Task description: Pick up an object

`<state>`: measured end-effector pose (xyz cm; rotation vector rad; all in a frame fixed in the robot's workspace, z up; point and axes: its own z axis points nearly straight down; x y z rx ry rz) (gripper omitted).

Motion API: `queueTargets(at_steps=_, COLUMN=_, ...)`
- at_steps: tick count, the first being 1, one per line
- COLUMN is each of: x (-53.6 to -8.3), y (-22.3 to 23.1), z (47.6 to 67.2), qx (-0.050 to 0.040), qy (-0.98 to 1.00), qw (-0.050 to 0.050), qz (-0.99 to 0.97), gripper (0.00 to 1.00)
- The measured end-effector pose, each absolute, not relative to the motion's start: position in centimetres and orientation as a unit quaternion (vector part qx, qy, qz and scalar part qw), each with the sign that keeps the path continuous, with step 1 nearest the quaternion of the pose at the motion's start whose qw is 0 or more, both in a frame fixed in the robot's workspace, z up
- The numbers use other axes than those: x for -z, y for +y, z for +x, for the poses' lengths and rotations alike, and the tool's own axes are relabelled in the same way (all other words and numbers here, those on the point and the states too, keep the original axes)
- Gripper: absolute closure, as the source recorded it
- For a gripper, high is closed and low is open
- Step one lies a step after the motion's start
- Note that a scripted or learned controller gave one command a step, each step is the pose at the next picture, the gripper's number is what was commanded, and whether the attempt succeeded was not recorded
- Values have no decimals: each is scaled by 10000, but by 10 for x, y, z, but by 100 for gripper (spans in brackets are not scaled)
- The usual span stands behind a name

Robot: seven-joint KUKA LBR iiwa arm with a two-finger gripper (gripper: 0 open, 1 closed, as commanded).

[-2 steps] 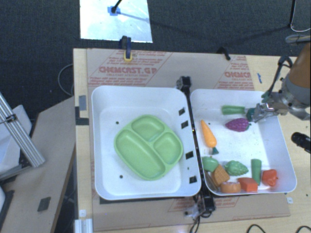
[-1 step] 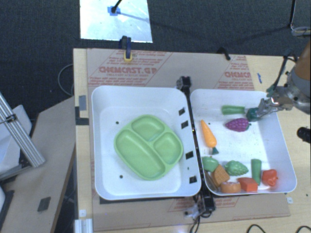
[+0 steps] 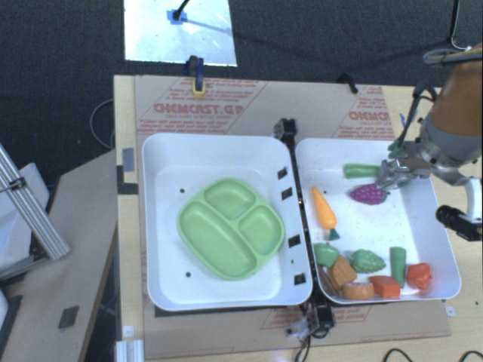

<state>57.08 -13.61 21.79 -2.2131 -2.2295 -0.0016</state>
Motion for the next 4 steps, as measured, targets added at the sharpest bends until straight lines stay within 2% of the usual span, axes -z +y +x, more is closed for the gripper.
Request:
queueTargets(at_steps=1, x=-230, y=-87, z=563, qx=13, qy=-7106, qw=2, qz=-7036, gripper=100)
queueTargets(at_steps=2, x=-230, y=-46, z=550, qx=7, qy=-7102, qw=5, qz=-7040, gripper=100)
queueTargets(at_steps=3, x=-223, y=14, z=543, qx=10, qy=-7107, qw=9, qz=-7035, gripper=100)
queueTargets(at_steps=4, x=-218, y=26, z=532, qx=1, qy=-7093, qw=3, qz=-7049, gripper=100)
